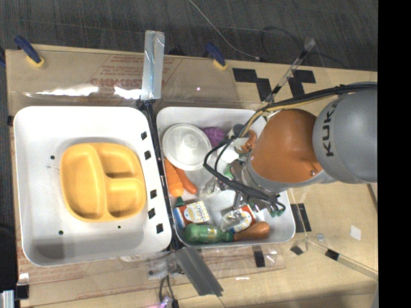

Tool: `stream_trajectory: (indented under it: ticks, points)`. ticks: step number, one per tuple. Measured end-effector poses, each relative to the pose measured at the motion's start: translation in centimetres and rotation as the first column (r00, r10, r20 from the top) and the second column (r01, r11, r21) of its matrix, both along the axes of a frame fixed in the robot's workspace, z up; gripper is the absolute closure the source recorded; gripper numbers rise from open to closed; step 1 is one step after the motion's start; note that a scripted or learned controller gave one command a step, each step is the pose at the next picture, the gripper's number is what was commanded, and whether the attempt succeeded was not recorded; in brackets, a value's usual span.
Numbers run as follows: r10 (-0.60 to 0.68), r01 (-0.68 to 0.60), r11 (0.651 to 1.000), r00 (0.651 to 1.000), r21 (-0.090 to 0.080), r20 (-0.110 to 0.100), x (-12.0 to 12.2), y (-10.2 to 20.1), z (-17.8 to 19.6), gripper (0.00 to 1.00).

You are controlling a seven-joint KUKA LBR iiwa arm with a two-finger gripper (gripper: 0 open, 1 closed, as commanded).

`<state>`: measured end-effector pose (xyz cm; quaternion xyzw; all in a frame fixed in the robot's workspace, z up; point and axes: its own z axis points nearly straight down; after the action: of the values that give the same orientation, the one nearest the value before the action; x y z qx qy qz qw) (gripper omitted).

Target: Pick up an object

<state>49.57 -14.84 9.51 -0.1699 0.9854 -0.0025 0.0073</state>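
Orange-banded arm (289, 149) over right bin (192, 113), end effector (241, 201) down among clutter; finger state cannot be told. Carrot (174, 179), white bowl (186, 144), purple item (215, 135), green bottle (205, 234), carton (196, 213) in same bin. Yellow tray (103, 179) in left bin (38, 127).

Tan bench (334, 281) with two white bins side by side: left bin (38, 127), right bin (212, 113).
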Motion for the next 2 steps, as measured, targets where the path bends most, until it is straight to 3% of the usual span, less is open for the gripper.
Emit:
stream_trajectory:
  ticks: [1,2]
  points:
    - [0.317,-0.317,0.949,0.949,0.001,-0.01,0.7,-6.2,-0.2,0.0]
    - [0.233,-0.233,0.973,0.972,0.002,-0.012,1.2,-5.2,-0.3,0.0]
